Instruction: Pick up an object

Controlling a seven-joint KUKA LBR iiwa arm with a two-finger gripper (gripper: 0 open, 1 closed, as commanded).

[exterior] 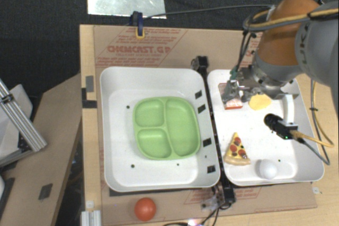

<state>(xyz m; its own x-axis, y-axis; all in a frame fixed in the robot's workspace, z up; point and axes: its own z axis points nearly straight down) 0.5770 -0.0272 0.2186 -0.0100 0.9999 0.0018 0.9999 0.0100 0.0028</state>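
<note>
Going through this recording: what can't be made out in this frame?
Camera view:
1. The red-and-white thing in the right bin: its upper part sits under the gripper; too small to identify.
2. Whether the gripper grips it: blurred, cannot tell.
3. The yellow object: upper edge covered by the arm.
4. The right bin's far right corner: hidden behind the arm.

Left bin (pixel 106 129) and right bin (pixel 304 151) are seen white. Divided tray (pixel 166 127) is coloured light green. Pizza slice (pixel 237 150) is patterned yellow with red dots. White ball (pixel 267 169), yellow round piece (pixel 260 101), orange-red ball (pixel 144 208) are noted. Tan tabletop (pixel 175 45) is printed with red lettering.
</note>
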